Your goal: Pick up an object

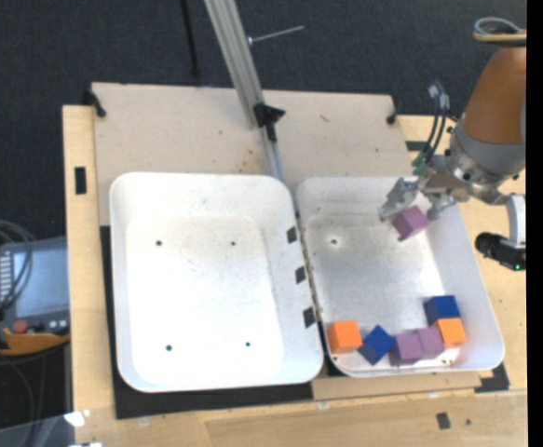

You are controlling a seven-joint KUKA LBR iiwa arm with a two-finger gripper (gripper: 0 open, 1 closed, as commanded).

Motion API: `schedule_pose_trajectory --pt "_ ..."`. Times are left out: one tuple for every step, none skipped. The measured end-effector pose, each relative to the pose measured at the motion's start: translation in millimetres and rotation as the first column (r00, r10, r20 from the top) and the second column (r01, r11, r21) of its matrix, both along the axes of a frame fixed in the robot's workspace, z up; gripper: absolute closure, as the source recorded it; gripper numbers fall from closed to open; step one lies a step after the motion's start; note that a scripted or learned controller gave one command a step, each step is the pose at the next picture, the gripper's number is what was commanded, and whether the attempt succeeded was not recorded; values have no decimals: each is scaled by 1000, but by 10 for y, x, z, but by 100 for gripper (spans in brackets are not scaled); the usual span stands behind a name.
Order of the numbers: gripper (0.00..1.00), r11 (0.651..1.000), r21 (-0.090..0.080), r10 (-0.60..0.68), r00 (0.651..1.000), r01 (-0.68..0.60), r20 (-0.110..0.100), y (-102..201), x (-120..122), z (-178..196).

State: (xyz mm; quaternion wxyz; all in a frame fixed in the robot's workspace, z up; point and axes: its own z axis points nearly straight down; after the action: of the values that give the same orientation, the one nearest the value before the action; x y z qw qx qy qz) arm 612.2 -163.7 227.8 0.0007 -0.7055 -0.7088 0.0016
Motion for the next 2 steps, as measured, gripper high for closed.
schedule_pose_trajectory --pt "0 1000 0 -4 1000 4 -2 23 0 -630" --pt "0 1000 1 -5 1000 5 -2 68 -8 -1246"
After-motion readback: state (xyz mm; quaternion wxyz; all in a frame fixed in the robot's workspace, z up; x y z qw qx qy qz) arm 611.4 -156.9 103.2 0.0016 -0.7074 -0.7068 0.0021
